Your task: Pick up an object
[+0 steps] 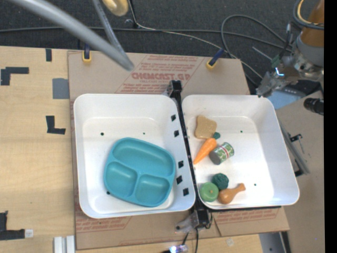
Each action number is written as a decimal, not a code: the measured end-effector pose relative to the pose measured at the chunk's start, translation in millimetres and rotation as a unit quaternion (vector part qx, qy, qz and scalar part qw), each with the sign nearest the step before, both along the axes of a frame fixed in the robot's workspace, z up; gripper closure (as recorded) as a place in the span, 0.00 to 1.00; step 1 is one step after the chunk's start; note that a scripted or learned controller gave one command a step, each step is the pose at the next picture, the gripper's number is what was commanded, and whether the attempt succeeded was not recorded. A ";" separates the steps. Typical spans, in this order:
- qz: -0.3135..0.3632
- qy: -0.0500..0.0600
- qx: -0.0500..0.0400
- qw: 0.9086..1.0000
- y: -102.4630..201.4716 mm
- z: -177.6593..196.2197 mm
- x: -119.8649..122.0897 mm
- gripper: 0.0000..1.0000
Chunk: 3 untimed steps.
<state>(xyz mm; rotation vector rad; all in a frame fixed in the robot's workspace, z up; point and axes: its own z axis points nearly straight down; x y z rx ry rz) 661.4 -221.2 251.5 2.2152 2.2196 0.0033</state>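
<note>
While viewing gripper (272, 81) just beyond the far right corner of right bin (263, 141), cannot tell whether wide or narrow: too blurred. Noted in right bin, near the divider: carrot (204, 151), can (222, 153), brown slice (205, 126), two green pieces (219, 181), possibly a drumstick (231, 193). Noted in left bin (89, 120): teal plate (139, 172).

Teal tray (139, 172), orange carrot (204, 151), tan toast (205, 127), green-labelled can (222, 153), white bins (84, 141).

Toys (215, 161) clustered; right bin (274, 157) otherwise open
</note>
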 end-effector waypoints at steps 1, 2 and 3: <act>0.001 0.004 0.001 1.000 42.8 -4.6 -20.1 1.00; 0.002 0.003 0.002 1.000 93.9 -1.4 -24.9 1.00; 0.002 0.003 0.002 1.000 146.1 4.8 -39.4 1.00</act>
